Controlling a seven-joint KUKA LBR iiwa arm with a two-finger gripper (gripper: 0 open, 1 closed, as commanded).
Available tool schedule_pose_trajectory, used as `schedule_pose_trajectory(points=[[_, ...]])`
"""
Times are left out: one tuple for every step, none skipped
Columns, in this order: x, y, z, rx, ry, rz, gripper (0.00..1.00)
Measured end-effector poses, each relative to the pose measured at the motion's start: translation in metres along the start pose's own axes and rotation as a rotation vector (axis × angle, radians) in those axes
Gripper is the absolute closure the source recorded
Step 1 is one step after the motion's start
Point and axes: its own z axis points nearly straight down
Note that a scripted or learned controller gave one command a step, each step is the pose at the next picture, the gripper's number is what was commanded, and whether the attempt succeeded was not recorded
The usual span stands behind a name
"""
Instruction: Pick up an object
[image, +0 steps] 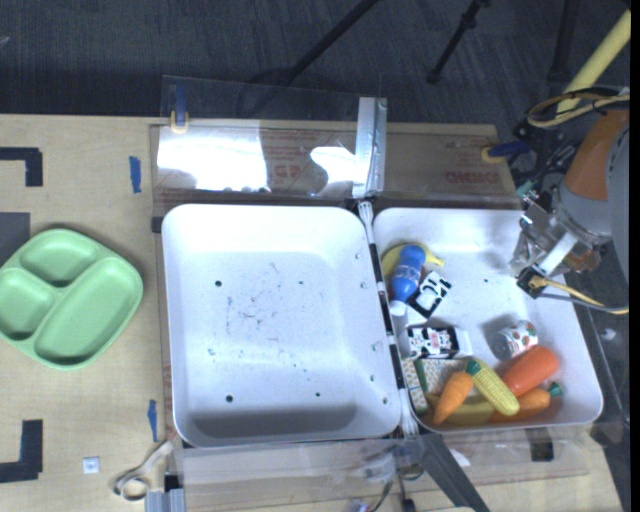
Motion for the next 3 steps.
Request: schedule_pose_trajectory(points=[[-0.005, 0.004, -0.009, 0.001, 0.000, 0.377, 1.00], [0.022, 0.036, 0.037, 0.008, 0.004, 0.519, 1.00], [0.020, 0.040, 0.017, 0.000, 0.002, 0.522, 1.00]])
